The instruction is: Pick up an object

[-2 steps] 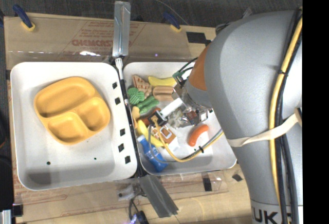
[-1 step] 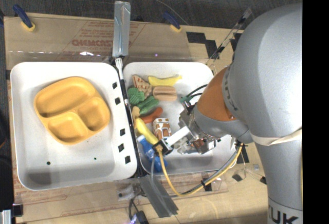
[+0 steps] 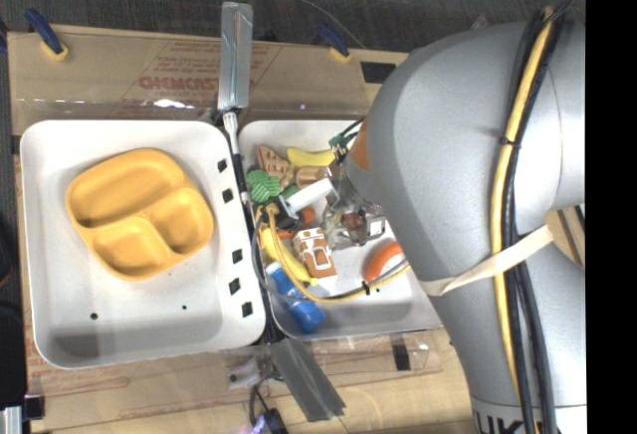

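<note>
Down among the clutter of the right bin [image 3: 430, 298], gripper [image 3: 350, 220] at the middle of the heap, grey arm [image 3: 478, 173] covering the bin's whole right side. Impossible to tell from this slant whether the claw is spread, pressed together or pinching anything, its metal tip lost among the toys. Around it: a yellow banana [image 3: 311, 156] near the far rim, a green round piece [image 3: 262, 187] against the left wall, a small orange-and-white block [image 3: 314, 253] just below the tip, an orange ball-like item [image 3: 381, 259] toward the near right, a blue bottle [image 3: 297, 307] in the near left corner, a yellow cord [image 3: 284, 273] looped across the lot. In the left bin [image 3: 50, 323], a yellow divided tray [image 3: 139, 211] lying alone, well apart from the arm. By the look of it, pick not yet done: nothing seen lifted clear of the pile, no object visibly between the fingers. Left to do, on this evidence: securing one item from the heap, most likely something at the centre beneath the tip, and raising it free of the bin.
</note>
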Robot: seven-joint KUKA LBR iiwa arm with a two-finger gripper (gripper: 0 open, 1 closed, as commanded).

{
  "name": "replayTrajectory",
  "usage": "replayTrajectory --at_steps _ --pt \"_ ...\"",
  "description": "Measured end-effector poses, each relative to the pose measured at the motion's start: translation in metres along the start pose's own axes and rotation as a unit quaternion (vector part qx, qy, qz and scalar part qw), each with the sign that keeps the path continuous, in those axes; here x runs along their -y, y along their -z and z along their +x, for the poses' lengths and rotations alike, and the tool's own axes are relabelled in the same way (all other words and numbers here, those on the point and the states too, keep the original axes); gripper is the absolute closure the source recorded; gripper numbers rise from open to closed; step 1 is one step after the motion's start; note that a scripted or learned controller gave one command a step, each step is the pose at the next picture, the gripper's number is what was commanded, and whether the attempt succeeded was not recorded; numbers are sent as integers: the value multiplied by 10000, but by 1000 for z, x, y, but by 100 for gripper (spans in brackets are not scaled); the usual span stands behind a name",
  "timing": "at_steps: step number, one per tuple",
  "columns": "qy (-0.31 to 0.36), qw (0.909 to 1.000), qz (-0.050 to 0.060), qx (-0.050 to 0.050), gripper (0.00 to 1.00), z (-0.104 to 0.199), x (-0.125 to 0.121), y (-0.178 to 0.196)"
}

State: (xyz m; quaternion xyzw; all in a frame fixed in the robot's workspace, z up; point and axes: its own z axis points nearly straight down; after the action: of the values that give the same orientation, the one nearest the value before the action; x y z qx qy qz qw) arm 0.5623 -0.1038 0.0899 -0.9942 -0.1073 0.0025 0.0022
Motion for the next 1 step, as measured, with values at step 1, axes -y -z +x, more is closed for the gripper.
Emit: replayTrajectory --at_steps 1 --pt "-39 10000 -8 -9 0 48 4 3"
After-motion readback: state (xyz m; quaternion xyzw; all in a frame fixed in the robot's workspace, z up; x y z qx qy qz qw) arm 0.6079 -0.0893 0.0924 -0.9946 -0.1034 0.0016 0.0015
